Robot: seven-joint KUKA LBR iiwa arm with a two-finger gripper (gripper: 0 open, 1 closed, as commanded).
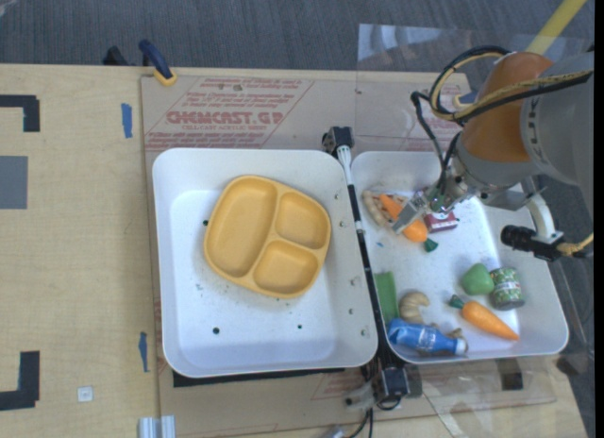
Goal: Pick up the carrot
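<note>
An orange carrot (490,320) with a green stub lies at the front right of the right bin (543,337). A smaller orange piece (415,231) with a green tip lies near the bin's back left. My gripper (417,212) hangs low right over that smaller piece, at or touching its top, far from the big carrot. Whether anything is held is unclear, since the wrist hides the tips. The grey arm with its orange band (505,106) reaches in from the back right.
A yellow divided plate (267,236) lies in the left bin (179,266). The right bin also holds a tan-orange item (385,207), a red packet (442,223), a green pepper (478,279), a small jar (508,287), a blue bottle (425,339), a green stick (385,292) and a tan mushroom (412,306).
</note>
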